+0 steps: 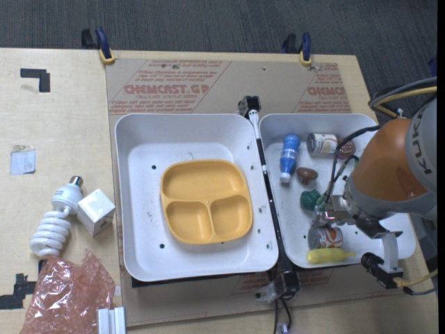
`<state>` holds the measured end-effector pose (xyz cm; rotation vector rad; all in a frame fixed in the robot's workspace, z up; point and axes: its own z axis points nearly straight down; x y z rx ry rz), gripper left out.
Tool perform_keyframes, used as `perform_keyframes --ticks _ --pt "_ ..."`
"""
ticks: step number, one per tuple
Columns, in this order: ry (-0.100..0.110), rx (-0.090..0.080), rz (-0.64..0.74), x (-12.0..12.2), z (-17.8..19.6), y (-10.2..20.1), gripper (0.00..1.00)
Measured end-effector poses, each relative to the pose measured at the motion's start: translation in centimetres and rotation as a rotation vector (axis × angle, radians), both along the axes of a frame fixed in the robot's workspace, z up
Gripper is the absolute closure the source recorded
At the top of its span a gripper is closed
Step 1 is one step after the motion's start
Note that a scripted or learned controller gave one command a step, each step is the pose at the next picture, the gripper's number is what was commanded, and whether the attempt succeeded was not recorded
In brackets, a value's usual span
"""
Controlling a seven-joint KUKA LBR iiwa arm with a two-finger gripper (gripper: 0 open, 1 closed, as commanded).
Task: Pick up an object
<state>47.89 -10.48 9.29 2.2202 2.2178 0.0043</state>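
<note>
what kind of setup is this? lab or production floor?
Most likely a robotics lab bench for grasping trials. A cardboard sheet is clamped to the bench, two white bins sit side by side, and the right bin holds a jumble of small household items, like a blue bottle and a banana, under the arm.

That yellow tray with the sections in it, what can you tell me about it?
The yellow divided tray looks like smooth plastic, roughly square with rounded corners and a raised rim. It has three compartments: one wide one along the far side and two smaller ones nearer the camera. It lies flat and right side up, slightly turned, on the floor of the left white bin, touching nothing else.
</note>
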Motion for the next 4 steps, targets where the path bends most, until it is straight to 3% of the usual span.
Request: perform_keyframes --ticks 1,2,3,4 --pt "-0.004 -0.001 -0.002 0.2 1.0 -0.1 1.00" --pt "0.002 0.000 0.002 0.9 10.0 5.3 1.00" --pt "0.002 0.000 0.002 0.9 10.0 5.3 0.00" --pt "0.002 0.000 0.001 0.6 1.3 1.5 0.00"
